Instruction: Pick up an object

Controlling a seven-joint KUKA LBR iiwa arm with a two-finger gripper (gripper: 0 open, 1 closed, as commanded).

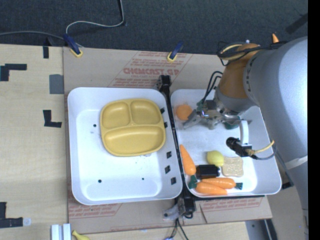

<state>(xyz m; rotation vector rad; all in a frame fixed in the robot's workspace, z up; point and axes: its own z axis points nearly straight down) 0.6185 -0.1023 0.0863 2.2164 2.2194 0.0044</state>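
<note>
Nearest you, a carrot (pixel 216 185) lies along the near edge of the right bin (pixel 267 176), with a black block (pixel 207 171), a lemon (pixel 215 158) and a tan cracker-like piece (pixel 232 167) just behind it. Second carrot (pixel 187 160) leans against the bin's left wall. Over at the far left corner sits an orange ball (pixel 183 112), and your gripper (pixel 196 118) is right beside it, jaws spread, nothing between them. Left bin (pixel 82 181) holds a yellow divided plate (pixel 133 126).
</note>
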